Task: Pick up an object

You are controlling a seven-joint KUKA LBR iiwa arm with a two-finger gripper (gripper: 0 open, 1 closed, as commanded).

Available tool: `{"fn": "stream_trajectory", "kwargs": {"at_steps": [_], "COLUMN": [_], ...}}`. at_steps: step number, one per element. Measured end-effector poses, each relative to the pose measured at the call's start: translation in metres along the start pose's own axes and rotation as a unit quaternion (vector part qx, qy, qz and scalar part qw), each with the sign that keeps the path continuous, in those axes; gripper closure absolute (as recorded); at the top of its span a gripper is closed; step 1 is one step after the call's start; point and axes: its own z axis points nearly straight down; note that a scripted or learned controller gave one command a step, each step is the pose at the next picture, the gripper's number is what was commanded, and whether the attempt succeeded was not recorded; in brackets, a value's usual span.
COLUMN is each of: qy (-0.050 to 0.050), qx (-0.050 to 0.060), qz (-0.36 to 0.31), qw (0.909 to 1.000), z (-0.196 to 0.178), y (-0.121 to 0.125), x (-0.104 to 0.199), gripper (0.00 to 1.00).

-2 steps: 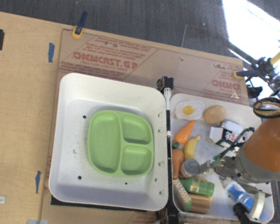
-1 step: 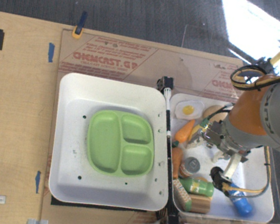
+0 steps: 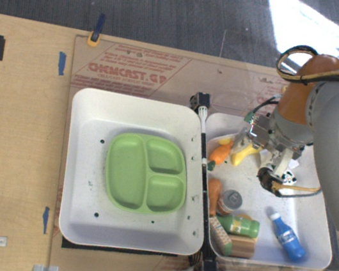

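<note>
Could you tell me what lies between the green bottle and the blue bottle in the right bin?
Bare white bin floor separates the green bottle from the blue bottle in the camera view.

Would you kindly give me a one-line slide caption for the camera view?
KUKA arm's gripper lowered into the right bin beside a yellow toy; green divided plate in the left bin.
</note>
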Motion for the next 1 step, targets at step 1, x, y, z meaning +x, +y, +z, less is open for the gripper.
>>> {"fn": "stream_trajectory", "kwargs": {"at_steps": [1], "qy": [0.010], "qx": [-0.003], "qz": [0.178], "qw": [0.9840], "z": [0.0011], "y": [-0.0094], "x": [0.0041], "gripper": [0.00]}}
